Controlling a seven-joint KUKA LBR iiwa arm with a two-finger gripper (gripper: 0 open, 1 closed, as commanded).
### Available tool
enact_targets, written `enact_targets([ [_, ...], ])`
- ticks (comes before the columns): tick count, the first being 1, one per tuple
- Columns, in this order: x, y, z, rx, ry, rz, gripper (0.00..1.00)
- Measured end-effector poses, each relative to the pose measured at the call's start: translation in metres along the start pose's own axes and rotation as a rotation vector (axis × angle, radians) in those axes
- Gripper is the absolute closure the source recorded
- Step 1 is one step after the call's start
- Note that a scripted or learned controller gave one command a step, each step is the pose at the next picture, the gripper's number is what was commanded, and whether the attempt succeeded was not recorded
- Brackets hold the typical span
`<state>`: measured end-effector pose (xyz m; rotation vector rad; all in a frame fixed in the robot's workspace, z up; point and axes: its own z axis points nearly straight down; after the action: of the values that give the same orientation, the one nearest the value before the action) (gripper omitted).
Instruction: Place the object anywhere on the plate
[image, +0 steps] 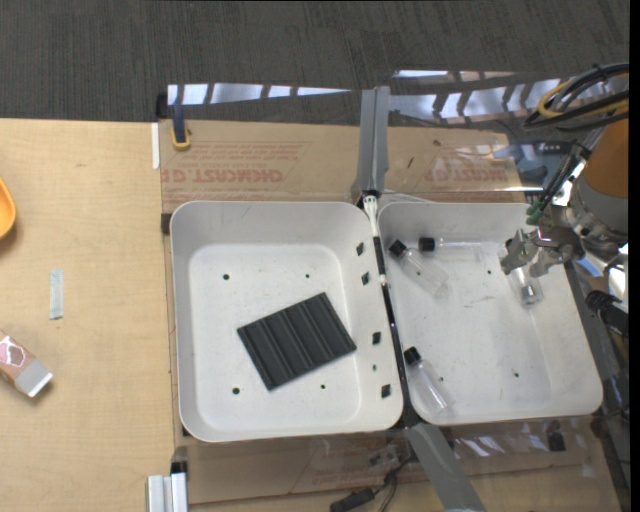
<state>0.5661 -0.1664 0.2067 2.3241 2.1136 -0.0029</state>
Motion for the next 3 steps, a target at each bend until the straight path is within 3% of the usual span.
enact_targets([
  [1,0.068,0.054,0.012,-0.001,0.000,-0.255,1.00],
  [2,0.122,0.005,0.013,0.000,0.000,-0.326,1.00],
  [3,0.193,0.020,0.016,-0.001,0.000,-0.506,1.00],
])
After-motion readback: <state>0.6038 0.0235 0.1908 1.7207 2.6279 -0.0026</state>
